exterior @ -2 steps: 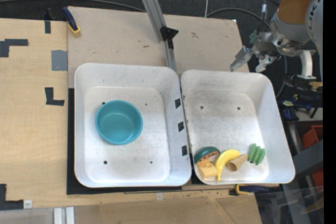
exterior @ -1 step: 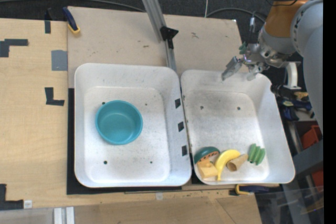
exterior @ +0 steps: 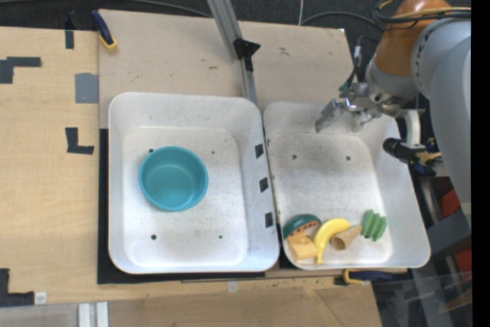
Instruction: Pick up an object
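My grey arm with the orange band comes in from 3 o'clock and sits over the far edge of the right shallow white plastic bin. The claw hangs at roughly 12 o'clock of that bin, just above the rim. I cannot tell whether it is open or closed; the tips are too small and blurred. I see nothing held there.

Pickable stuff is all bunched at the 6 o'clock end of the right bin, well apart from the claw:
- yellow plastic banana, curved, in the middle of the cluster
- round green-and-red toy piece at 9 o'clock of the banana, touching or nearly
- tan yellow block-shaped piece just below the round one, at the bin's near wall
- small tan cone-like piece at 3 o'clock of the banana, touching it
- green ribbed toy vegetable at 3 o'clock of the cone, just beside it

Left shallow white plastic bin holds a teal round plastic bowl, upright, left of centre, alone.

Both bins sit side by side, touching, on the tan wooden counter. A grey metal pole slants across the counter from 12 o'clock down to the gap between the bins.
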Controlling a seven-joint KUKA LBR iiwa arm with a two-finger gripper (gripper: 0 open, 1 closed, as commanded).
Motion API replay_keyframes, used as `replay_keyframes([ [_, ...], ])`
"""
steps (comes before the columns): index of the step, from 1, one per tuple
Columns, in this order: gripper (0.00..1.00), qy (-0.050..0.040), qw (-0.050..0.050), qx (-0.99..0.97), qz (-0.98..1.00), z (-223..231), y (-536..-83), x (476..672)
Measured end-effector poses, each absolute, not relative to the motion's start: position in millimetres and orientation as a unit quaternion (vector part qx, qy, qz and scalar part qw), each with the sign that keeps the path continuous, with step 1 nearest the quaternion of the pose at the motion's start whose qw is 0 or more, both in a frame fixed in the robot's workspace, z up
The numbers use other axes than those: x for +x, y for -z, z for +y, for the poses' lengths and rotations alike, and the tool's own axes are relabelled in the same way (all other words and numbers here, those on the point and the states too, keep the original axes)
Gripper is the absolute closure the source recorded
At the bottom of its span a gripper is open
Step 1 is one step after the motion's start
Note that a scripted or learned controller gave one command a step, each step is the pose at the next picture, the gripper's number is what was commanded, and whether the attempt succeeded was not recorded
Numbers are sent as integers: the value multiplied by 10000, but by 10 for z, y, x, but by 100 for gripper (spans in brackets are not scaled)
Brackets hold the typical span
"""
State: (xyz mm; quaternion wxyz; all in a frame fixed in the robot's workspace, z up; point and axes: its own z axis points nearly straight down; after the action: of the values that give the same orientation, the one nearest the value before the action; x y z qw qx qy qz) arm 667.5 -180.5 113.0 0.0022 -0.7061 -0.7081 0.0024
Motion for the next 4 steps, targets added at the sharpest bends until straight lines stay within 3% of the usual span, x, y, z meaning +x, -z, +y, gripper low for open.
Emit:
replay_keyframes([
  [1,100,-12,0,-7056,-7086,-1800,-1268,6694],
  [3,100,14,-24,-7064,-7078,-1830,-2362,6663],
  [4,100,1,2,-7066,-7076,-1824,-2492,6665],
])
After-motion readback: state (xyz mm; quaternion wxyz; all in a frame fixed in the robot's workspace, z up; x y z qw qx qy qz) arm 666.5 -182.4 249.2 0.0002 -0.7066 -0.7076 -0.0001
